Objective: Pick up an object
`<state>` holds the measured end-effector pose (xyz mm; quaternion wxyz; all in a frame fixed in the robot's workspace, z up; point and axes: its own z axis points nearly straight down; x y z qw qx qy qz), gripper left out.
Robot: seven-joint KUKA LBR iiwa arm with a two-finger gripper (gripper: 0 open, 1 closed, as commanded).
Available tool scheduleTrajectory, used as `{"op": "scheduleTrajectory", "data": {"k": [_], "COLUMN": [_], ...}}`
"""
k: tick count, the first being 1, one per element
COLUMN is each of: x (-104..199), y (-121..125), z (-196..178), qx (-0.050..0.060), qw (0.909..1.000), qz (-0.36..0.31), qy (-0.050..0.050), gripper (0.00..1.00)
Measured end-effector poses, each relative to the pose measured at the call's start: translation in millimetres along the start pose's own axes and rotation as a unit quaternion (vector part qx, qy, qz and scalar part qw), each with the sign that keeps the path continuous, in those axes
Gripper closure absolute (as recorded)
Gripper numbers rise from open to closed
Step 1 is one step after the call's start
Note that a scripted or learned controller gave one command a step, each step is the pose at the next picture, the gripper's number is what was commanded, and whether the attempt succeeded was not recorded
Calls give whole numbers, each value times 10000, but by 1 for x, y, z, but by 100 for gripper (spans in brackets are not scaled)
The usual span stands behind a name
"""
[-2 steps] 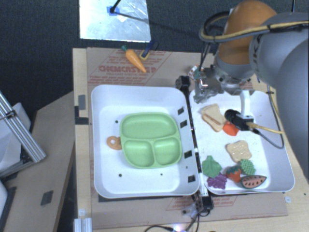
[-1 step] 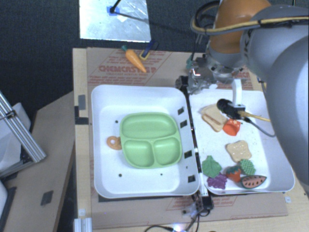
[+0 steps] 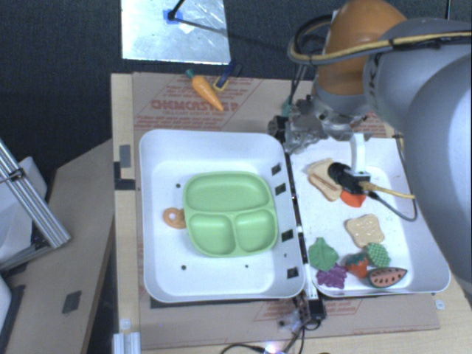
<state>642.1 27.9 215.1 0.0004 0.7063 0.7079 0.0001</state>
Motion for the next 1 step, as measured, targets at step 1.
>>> {"op": "scheduleTrajectory", "data": {"k": [1], "x": [1], "y": [-4], "z": [-15], "qx": [-9], "qw": [10000], "qz": [-15], "qy": [3], "gripper": [100]}}
